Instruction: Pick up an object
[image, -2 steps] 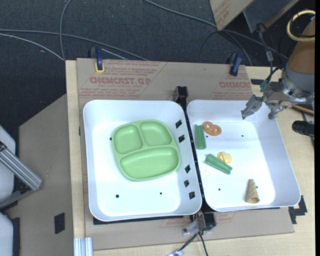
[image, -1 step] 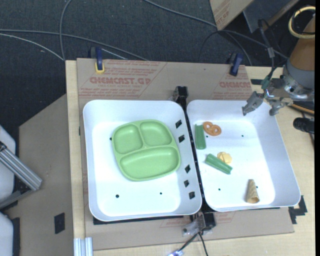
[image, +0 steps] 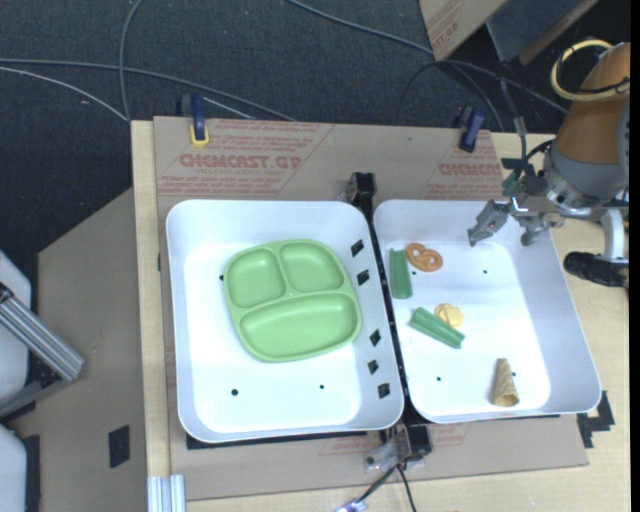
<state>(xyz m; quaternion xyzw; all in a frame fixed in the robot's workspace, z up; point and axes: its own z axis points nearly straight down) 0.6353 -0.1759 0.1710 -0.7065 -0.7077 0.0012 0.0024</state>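
Pretzel (image: 424, 259) in right bin (image: 560, 330), near and left of tool (image: 508, 229), fingers spread wide, holding nothing.

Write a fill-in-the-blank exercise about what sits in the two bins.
1. The green divided plate has ___ compartments.
2. The plate lies in the ___ bin.
3. The pretzel lies in the right bin, directly beside a ___ stick.
4. The cone lies near the right bin's ___ edge.

Missing words: three; left; green; front
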